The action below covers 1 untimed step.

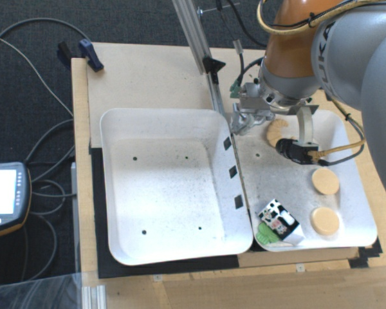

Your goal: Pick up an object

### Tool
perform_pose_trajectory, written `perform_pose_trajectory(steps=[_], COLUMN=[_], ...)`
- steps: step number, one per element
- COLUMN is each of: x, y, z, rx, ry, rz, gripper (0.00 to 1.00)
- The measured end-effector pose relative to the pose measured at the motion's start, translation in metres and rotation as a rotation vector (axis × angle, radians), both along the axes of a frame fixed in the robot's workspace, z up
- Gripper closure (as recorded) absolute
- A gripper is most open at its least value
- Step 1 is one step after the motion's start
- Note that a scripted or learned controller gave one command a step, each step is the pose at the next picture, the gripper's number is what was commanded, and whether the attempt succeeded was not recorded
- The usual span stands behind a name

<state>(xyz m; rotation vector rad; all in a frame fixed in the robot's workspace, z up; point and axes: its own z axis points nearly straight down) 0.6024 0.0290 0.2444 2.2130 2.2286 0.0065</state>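
The right shallow white bin (347, 134) holds three tan round discs (325, 181), one half-hidden under the arm, and a black-white-green packet (278, 223) at its near edge. The gripper (246, 120) sits over the bins' divider, its state impossible to tell. The left white bin (116, 127) offers open floor.

text: partial letters "UK" | on: grey arm (357, 50) | other print: unreadable

The tool (244, 118) hangs over the right bin's (354, 172) far left corner; 3 tan discs (325, 221) and a black-and-white packet (278, 221) lie inside.
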Motion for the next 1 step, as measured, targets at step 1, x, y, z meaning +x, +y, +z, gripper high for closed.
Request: perform_pose_trajectory(steps=[1], x=[0.024], y=[0.0488], z=[-0.0025], rx=[0.0], ry=[0.001], rz=[0.0], gripper=[1.0])
